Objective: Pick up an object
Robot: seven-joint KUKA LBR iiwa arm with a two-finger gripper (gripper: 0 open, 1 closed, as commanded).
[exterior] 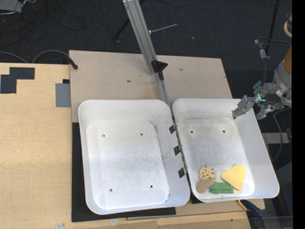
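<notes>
The gripper [248,108] hovered over the right bin's [217,113] far right rim; whether its fingers were spread could not be told. Well toward the camera lay a yellow heart [235,176], green piece [221,188] and tan cookie [206,173].

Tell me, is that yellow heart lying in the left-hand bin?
No, the yellow heart lies in the right bin, at its near corner beside a green piece.
</notes>
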